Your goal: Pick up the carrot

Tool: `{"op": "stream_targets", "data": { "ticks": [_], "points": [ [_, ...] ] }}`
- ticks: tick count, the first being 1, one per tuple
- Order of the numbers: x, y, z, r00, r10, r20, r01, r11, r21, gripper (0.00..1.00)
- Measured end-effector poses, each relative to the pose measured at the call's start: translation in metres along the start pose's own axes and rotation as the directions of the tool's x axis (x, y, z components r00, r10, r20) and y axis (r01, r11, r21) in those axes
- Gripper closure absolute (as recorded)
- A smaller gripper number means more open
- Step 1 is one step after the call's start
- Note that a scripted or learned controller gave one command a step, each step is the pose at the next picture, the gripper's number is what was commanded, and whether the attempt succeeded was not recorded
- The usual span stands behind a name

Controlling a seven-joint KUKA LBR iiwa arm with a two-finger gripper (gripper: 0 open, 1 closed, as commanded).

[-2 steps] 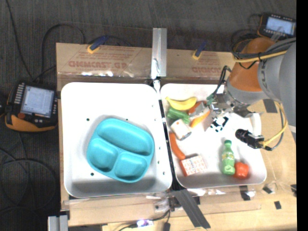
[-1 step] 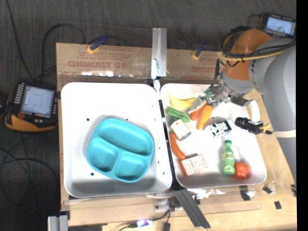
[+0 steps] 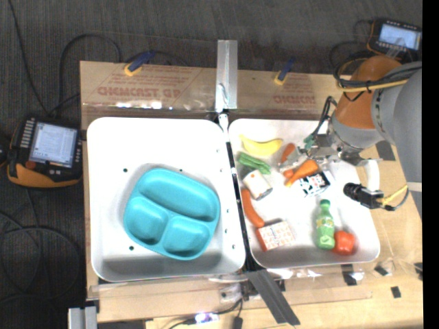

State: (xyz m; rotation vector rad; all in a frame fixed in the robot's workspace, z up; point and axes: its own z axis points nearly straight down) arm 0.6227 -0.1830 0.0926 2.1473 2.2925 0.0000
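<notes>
In the right bin, an orange carrot lies slanted in the upper middle. My gripper hangs right over its upper end, reaching in from the right under the grey wrist with the orange band. The carrot's upper tip is hidden by the gripper, and I cannot tell whether they touch. A second small orange piece pokes out just left of the gripper. A longer orange-red stick lies along the bin's left wall.
Around the carrot lie a yellow banana, a green vegetable, a white box, a black-and-white box, a cracker box, a green bottle and a red fruit. The left bin holds a teal divided tray.
</notes>
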Motion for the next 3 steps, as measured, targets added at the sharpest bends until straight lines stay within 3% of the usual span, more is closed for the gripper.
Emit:
{"op": "stream_targets", "data": {
  "ticks": [1,2,3],
  "points": [
    [0.002,0.001,-0.009,1.0,-0.002,-0.002,0.002,1.0,-0.002,1.0],
    [-0.029,-0.016,-0.001,0.983,-0.186,0.003,0.186,0.982,-0.018,1.0],
    [0.069,-0.034,-0.122,1.0,0.002,0.0,-0.002,1.0,0.001,1.0]
  ]
}}
